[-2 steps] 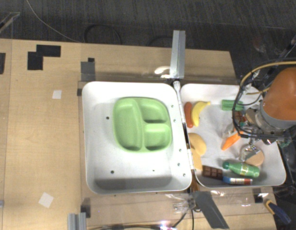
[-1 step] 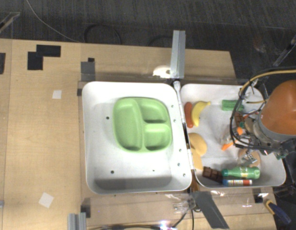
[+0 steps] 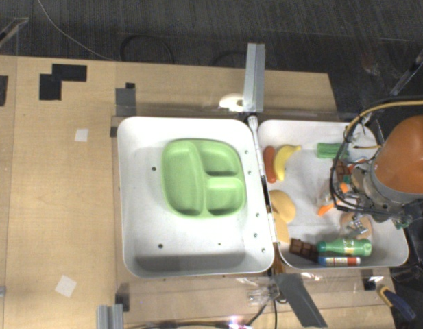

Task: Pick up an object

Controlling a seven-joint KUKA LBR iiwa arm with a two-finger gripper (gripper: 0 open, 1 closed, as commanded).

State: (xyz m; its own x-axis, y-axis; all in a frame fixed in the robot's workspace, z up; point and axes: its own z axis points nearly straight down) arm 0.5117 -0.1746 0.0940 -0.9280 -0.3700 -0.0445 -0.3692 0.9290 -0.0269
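In the right bin (image 3: 400,252), nearest the camera, a brown bar (image 3: 301,249), a green bottle (image 3: 345,245) and a marker pen (image 3: 343,260) lie packed against the front wall, the bottle and pen touching along their length. Just behind them the arm's gripper (image 3: 354,223) hangs low over the bin floor beneath the orange wrist band (image 3: 406,162) and a tangle of cables; from above it cannot be told whether it is spread or closed, and nothing is seen held in it. A small orange piece (image 3: 324,210) lies just beside it, and a tan rounded object (image 3: 283,205) rests against the dividing wall. Further back are a banana (image 3: 286,162) touching a red sausage (image 3: 269,164), and a green block (image 3: 328,149) near the far wall. The likely trouble is crowding: a descent onto the bottle could roll it, or catch the pen with it, and the front wall leaves little room to close around either. The small orange piece could be nudged away rather than gripped. The left bin (image 3: 139,252) carries a green divided tray (image 3: 201,177).
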